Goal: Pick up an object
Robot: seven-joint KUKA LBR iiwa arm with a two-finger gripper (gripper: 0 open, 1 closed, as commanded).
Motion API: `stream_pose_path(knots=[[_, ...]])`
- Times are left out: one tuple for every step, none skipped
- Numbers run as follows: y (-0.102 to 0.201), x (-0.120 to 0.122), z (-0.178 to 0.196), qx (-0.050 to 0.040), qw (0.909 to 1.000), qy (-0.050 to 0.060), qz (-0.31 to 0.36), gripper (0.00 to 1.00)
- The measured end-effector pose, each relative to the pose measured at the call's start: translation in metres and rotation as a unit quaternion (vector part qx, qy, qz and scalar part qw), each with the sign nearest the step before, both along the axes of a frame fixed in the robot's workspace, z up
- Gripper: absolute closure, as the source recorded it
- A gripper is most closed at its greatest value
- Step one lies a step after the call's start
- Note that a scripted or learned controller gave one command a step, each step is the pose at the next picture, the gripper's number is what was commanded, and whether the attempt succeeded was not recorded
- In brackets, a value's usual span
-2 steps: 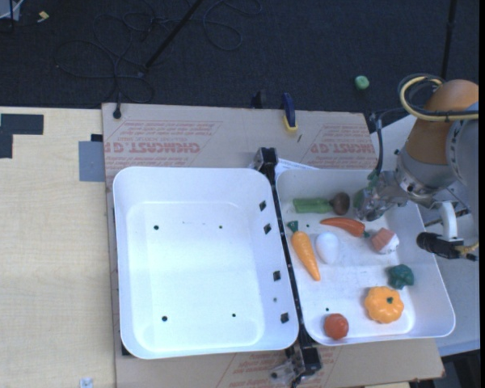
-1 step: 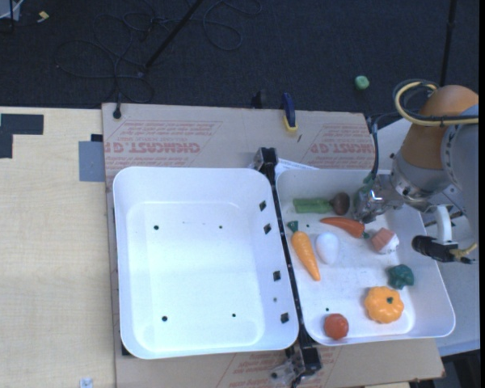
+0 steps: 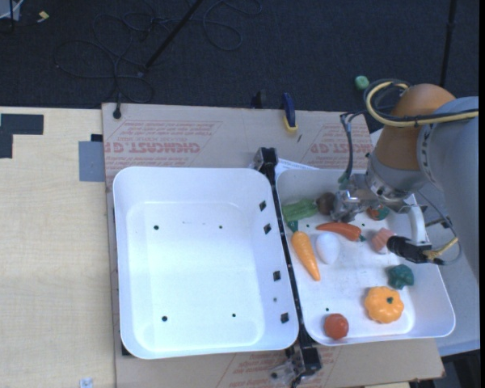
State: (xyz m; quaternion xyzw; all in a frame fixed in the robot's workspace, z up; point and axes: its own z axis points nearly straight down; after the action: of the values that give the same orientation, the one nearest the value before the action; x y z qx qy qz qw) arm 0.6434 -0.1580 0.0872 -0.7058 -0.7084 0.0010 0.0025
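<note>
My gripper (image 3: 345, 204) hangs low over the far part of the right bin (image 3: 436, 322), reaching in from the right. Just below it lies a red chili pepper (image 3: 339, 230), and a small brown thing (image 3: 326, 204) sits at its left. A green vegetable (image 3: 299, 209) lies by the divider. An orange carrot (image 3: 305, 255) and a white egg (image 3: 329, 249) lie side by side mid-bin. A pink piece (image 3: 381, 239) rests to the right of the chili. Nothing shows between the gripper's tips.
A dark teal piece (image 3: 401, 276), an orange pumpkin (image 3: 384, 304) and a red tomato (image 3: 335, 326) lie near the right bin's front. The left bin (image 3: 129, 217) stands beside it, across the black divider (image 3: 279, 241). Cardboard lies under both bins.
</note>
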Motion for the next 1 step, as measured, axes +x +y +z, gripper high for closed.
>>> stream_pose_path(knots=[[0.0536, 0.0044, 0.1577, -0.0011, 0.9999, -0.011, 0.001, 1.00]])
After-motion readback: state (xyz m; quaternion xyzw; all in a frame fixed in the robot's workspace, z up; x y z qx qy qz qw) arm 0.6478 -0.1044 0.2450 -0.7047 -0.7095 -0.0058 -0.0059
